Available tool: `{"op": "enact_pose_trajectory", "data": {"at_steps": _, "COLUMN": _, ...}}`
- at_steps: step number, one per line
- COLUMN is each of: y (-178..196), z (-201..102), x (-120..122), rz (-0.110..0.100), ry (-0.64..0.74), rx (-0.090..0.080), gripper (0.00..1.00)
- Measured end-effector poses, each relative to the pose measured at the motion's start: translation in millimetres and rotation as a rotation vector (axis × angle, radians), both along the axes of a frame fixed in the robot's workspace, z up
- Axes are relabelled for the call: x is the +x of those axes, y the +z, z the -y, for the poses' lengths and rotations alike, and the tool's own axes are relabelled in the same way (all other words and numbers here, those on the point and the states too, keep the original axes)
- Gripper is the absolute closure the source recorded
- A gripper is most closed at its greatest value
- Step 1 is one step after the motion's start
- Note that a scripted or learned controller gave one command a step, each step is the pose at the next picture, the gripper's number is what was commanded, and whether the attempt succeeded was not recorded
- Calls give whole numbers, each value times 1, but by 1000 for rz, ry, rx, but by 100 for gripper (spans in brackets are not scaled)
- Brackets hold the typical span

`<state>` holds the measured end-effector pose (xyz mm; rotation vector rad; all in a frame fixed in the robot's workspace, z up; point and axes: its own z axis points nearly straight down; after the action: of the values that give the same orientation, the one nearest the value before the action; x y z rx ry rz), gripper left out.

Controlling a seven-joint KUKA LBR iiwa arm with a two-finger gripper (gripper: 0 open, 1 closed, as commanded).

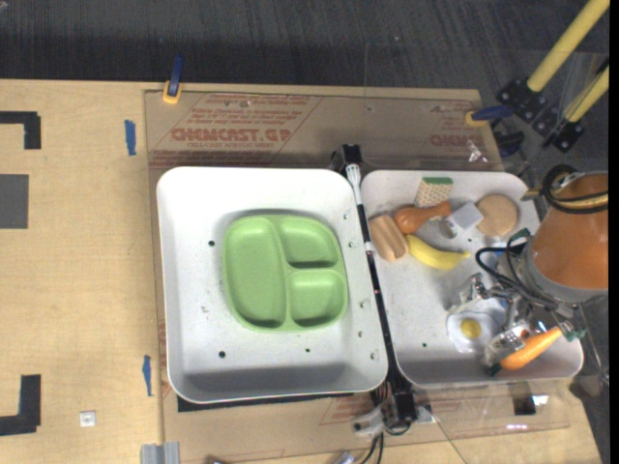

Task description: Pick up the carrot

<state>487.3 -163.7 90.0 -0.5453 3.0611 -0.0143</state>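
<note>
The carrot (531, 348) is orange with a green tip and lies slanted in the front right corner of the right bin (426, 356). My gripper (515, 325) hangs right over it, at the carrot's upper left side, amid cables. The grey arm with its orange band (578, 242) comes in from the right and covers the bin's right edge. Whether the carrot is touched or gripped is unclear.
A fried egg (470, 329) lies just left of the gripper. Further back are a banana (435, 253), a hot dog bun (388, 237), an orange-brown piece (423, 217), a grey block (464, 217) and a round tan piece (498, 214). The left bin (193, 288) holds a green divided plate (285, 271).
</note>
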Motion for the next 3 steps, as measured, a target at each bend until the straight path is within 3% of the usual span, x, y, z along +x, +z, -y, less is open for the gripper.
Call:
{"op": "enact_pose_trajectory", "data": {"at_steps": 1, "y": 0, "z": 7, "x": 6, "rz": -4, "ry": 237, "rx": -4, "gripper": 0}}
{"op": "enact_pose_trajectory", "data": {"at_steps": 2, "y": 1, "z": -28, "x": 8, "rz": -15, "ry": 422, "rx": -12, "gripper": 0}}
{"op": "enact_pose_trajectory", "data": {"at_steps": 3, "y": 0, "z": 21, "x": 7, "rz": -9, "ry": 586, "rx": -9, "gripper": 0}}
